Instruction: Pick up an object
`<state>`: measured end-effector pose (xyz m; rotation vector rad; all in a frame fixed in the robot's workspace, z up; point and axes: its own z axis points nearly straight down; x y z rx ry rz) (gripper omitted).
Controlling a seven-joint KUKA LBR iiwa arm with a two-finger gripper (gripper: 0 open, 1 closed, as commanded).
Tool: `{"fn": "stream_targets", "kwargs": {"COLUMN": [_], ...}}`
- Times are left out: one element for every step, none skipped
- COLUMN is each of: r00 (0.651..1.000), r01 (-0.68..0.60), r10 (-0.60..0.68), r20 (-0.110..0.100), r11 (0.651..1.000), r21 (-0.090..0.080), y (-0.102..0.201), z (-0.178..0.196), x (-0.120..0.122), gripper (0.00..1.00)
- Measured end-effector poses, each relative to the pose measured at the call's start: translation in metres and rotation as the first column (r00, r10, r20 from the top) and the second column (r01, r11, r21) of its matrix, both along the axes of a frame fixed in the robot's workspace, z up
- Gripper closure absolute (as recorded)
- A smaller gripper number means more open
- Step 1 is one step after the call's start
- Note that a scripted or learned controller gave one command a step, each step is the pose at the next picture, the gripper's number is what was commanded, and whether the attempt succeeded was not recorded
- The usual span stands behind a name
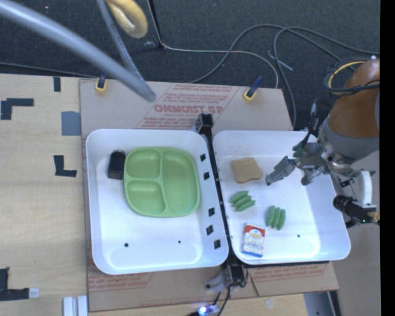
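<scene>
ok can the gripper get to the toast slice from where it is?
Probably yes. The gripper hovers in the right bin just right of the toast slice, with bare bin floor between them.

A light wooden table [37,203] with black tape marks carries a brown cardboard sheet [185,102] printed in red and held by yellow and blue clamps. Beyond it lies dark grey carpeted floor [259,18], crossed by thin black cables [247,43].
</scene>
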<state>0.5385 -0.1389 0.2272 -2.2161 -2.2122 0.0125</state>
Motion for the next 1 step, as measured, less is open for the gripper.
{"fn": "stream_targets", "kwargs": {"r00": [1.0], "r01": [-0.003], "r10": [0.003], "r20": [0.011], "r11": [1.0], "r21": [-0.002], "y": [0.0002], "z": [0.0056], "x": [0.0025], "gripper": [0.0]}}
